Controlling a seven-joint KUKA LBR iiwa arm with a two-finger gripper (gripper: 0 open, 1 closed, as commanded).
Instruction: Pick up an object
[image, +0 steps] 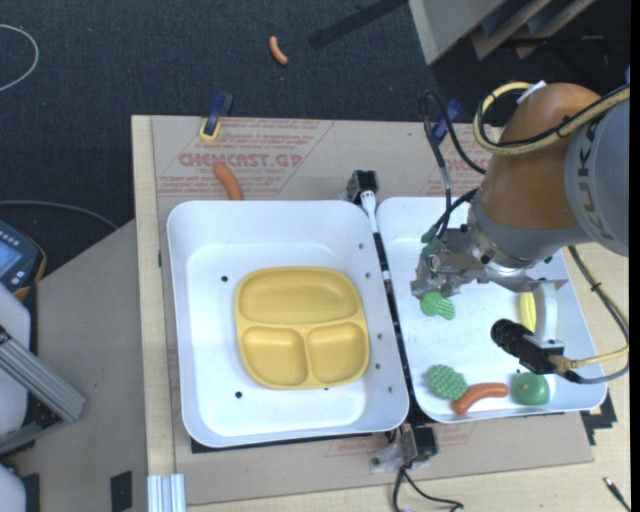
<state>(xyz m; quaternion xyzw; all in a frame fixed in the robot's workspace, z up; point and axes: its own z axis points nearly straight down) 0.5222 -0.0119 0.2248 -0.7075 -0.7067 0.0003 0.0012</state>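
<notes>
A small green toy (437, 305) lay in the right bin (470, 340), in its left half and close to the wall shared with the other bin. The gripper (438, 282) hung directly over it, its tip just at the toy's upper edge; whether it touched the toy, and how wide it stood, could not be told from this angle. The arm (540, 170) reached in from the right, its orange band above the bin's far side.

Along the right bin's near edge sat a bumpy green piece (446, 380), an orange sausage (480, 396) touching or just beside it, and a round green piece (531, 388) next to the sausage's other end. A yellow piece (527, 312) lay further back, toward the bin's right side.

The left bin (200, 300) held a yellow divided plate (300, 325) near its middle. On the tabletop (260, 150) behind that bin lay another orange sausage (229, 181), with a yellow and blue clamp (214, 118) at the far edge.
</notes>
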